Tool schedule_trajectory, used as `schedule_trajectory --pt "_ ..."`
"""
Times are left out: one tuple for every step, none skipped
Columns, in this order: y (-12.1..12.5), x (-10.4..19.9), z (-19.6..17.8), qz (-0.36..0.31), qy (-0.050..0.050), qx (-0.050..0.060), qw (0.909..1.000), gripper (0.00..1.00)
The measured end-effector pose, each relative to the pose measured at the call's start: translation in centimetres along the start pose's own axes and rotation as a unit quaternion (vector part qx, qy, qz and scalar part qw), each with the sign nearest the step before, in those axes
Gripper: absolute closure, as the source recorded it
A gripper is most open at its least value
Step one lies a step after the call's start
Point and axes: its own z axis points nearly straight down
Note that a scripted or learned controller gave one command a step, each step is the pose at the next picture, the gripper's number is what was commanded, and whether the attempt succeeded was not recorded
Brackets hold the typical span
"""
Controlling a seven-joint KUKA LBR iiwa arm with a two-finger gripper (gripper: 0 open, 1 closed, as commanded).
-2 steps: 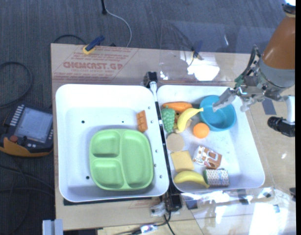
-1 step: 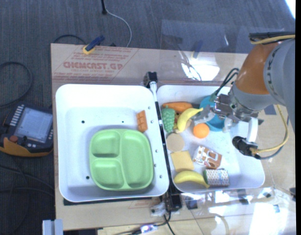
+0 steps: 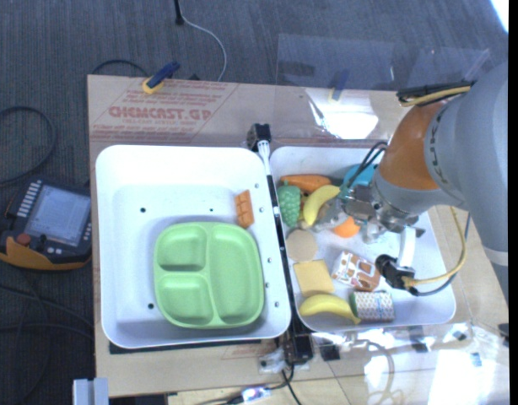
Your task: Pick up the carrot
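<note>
Two white bins (image 3: 107, 226) on my desk, one green divided plate (image 3: 210, 273), one orange block (image 3: 244, 208), two bananas (image 3: 320, 202), one carrot (image 3: 306, 181), one green vegetable (image 3: 288, 203), one yellow block (image 3: 313, 276), one round tan piece (image 3: 302, 245), two patterned packets (image 3: 357, 270).

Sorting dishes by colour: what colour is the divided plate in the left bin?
Light green: the divided plate, seen in the camera view.

Dark grey carpet (image 3: 65, 32) is covering the floor. A brown worktop (image 3: 170, 116) with red lettering is sitting on it. Black cables (image 3: 23, 142) are trailing at left beside a handheld pendant (image 3: 46, 226). Glare is washing over a clear sheet (image 3: 352, 116).
</note>
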Motion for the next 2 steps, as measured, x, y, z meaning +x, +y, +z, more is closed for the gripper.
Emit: schedule_trajectory --pt "0.2 0.0 -0.8 0.000 0.000 -0.001 1.0000 1.00" --pt "-0.4 9.7 -13.6 -0.036 0.003 -0.002 0.9993 1.00"
